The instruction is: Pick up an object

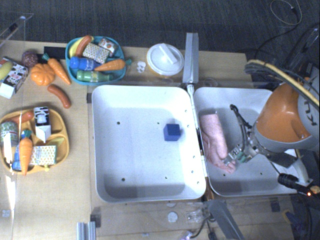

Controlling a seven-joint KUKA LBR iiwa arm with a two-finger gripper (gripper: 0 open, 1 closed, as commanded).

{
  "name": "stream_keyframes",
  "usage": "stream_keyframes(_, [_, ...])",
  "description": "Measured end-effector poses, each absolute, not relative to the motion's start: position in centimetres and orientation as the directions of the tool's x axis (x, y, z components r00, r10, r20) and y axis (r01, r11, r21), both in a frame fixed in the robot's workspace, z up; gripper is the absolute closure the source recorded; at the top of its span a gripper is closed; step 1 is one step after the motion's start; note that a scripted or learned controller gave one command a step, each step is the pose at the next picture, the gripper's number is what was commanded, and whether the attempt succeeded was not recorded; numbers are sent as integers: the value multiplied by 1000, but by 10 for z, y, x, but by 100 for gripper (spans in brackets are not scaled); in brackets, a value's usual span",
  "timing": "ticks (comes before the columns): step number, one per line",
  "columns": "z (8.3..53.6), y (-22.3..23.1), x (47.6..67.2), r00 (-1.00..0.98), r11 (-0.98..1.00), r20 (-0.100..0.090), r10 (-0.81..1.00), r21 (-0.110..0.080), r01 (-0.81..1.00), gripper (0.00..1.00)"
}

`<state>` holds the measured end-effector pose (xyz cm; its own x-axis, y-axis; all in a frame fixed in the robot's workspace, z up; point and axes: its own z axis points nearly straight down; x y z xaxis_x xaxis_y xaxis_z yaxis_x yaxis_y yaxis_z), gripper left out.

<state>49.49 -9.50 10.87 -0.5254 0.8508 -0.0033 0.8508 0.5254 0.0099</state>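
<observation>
A pink, soft-looking oblong object (213, 138) lies along the left wall of the right bin (260, 186). A small blue cube (172, 132) sits near the middle of the left bin (125, 184). My gripper (234, 157) is low in the right bin, at the near end of the pink object and touching or almost touching it. The orange band of the arm (282, 119) hangs over the right side of that bin and hides part of its floor.
Left of the bins, a yellow tray (61, 146) and a blue bowl (75, 76) hold toy food. Loose toy carrots and a sausage (59, 96) lie beside them. A white lidded container (165, 59) stands behind the left bin. Cables run along the right.
</observation>
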Motion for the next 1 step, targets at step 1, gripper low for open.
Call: stream_keyframes(1, [185, -54, 560, -399, 399, -2, 917, 4, 917, 100])
